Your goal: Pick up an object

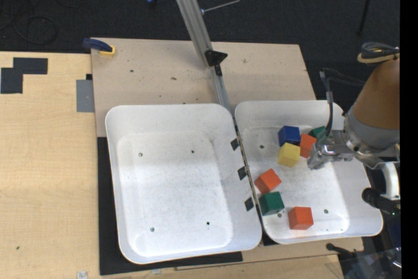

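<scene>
Where the shallow white plastic right-hand bin (366,222) holds the scattered blocks, reaches in with the grey, orange-banded arm (379,108), setting the two-finger gripper (320,157) low beside a small orange cube (307,145) that touches a yellow cube (289,154). Cannot tell whether clamped or released. Probably light, stiff, smooth-sided and not fragile; best pinched across two flat opposite faces, though hemmed in by neighbours, unlike the lone red-orange cube (300,217) near the front rim.

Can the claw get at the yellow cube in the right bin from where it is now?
Probably yes: the claw sits right of the yellow cube, whose top is uncovered. The blue cube touches it, crowding one side.
</scene>
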`<state>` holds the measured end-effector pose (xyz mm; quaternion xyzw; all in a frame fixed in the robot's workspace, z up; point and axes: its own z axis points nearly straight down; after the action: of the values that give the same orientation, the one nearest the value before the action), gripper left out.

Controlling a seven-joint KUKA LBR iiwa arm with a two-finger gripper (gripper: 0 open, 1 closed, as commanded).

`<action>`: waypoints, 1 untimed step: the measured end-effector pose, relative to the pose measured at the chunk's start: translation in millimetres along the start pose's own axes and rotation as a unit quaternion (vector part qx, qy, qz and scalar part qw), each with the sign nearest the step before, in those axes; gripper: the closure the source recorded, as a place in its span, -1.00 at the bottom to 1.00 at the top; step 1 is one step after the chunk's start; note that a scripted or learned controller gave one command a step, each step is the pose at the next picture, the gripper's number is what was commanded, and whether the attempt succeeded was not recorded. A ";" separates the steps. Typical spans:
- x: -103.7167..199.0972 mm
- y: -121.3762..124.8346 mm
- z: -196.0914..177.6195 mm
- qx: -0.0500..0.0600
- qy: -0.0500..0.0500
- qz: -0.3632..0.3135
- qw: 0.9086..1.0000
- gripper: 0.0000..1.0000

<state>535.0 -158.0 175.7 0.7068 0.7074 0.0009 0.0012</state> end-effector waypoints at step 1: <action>-2.5 2.3 -63.6 -0.001 0.000 0.000 1.000 1.00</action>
<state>537.1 -160.5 239.2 0.7065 0.7077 0.0013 0.0023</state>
